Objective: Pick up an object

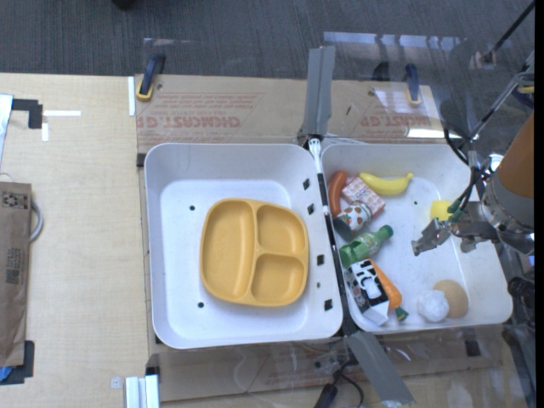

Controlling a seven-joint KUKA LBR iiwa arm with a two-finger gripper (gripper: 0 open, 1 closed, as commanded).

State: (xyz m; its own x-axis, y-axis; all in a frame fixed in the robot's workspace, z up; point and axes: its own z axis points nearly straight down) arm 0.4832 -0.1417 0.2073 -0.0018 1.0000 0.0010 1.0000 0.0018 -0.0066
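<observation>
The right bin holds the loose objects. A yellow banana lies at the back, with a red-and-white box and an orange sausage-shaped piece beside it. Toward the middle lie a green bottle, a black-and-white packet and a carrot. A white ball and a tan ball rest at the front right. My gripper hangs low over the bin's right half, just below a small yellow piece and above the two balls. I see nothing clearly held in it.
The left bin carries a yellow divided plate. A hinge strip separates the two bins. The arm and its cables cross the right bin's far right side. A brown paper bag lies at the left edge.
</observation>
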